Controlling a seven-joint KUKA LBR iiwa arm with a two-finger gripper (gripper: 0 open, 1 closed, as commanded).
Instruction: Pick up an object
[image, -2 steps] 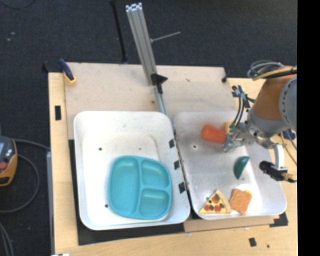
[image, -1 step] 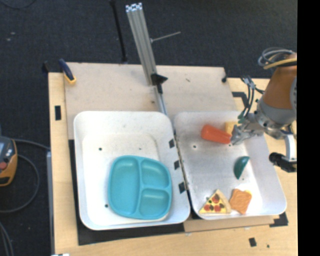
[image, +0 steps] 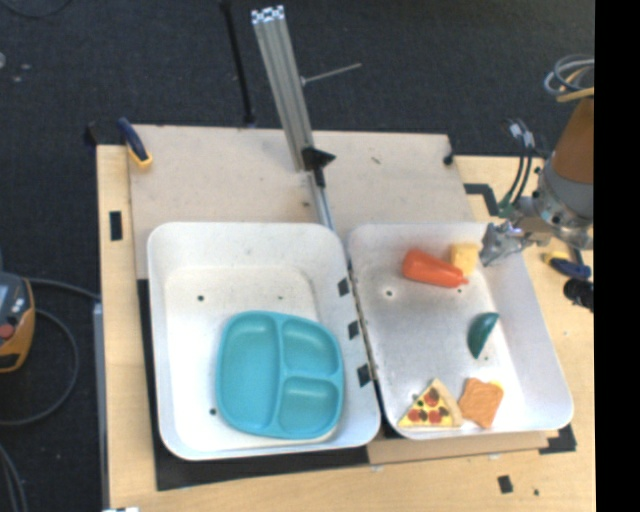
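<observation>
In the right bin (image: 520, 300) lie several toy foods. An orange-red carrot-like piece (image: 432, 268) rests near the back, with a small yellow block (image: 465, 257) touching its right end. A dark teal wedge (image: 483, 333) lies mid-right. At the front sit a pizza slice (image: 431, 408) and an orange cracker-like square (image: 482, 401). My gripper (image: 500, 243) hangs at the bin's back right edge, just right of the yellow block, with nothing seen between its fingers.
The left bin (image: 170, 260) holds a light blue divided plate (image: 280, 374). A slanted aluminium post (image: 285, 80) rises behind the bins. Cables and a blue tool (image: 570, 268) lie at the right of the bench.
</observation>
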